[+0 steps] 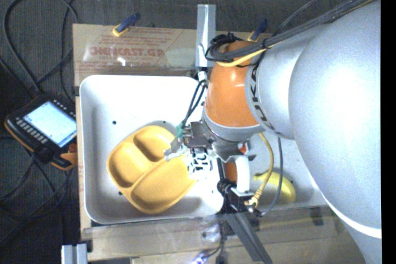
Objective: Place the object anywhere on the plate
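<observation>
We log a yellow divided plastic plate [148, 169] at six o'clock in the left white bin [99, 102], a yellow banana-shaped object [279, 186] at its three o'clock, finger state undeterminable.

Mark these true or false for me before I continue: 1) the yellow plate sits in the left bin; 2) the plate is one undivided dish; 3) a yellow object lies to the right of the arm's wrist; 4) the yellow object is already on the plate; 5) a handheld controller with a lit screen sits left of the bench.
1) True: the yellow plate lies in the left bin.
2) False: it is divided into compartments by a ridge.
3) True: the yellow object lies right of the wrist, beyond the gripper.
4) False: it lies apart from the plate, on the other side of the arm.
5) True: the controller sits on the floor at left, its screen lit.
</observation>
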`<action>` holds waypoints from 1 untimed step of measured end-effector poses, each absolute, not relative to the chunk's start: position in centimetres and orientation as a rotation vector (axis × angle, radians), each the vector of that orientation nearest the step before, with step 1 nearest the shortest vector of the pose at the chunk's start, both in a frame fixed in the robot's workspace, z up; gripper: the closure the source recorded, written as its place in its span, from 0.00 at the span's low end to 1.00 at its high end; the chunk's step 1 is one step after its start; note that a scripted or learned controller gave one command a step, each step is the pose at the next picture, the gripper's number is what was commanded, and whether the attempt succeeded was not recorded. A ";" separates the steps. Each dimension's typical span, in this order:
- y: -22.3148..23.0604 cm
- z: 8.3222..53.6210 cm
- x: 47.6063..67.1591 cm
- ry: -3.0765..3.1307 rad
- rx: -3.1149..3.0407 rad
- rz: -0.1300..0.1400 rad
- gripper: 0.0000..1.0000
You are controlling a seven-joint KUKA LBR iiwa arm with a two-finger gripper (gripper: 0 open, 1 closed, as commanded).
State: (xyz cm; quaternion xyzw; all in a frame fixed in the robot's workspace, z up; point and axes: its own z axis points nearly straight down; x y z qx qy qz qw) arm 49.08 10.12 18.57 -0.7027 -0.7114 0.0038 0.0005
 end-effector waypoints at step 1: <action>10.1 18.6 49.1 -2.234 -2.207 0.012 0.00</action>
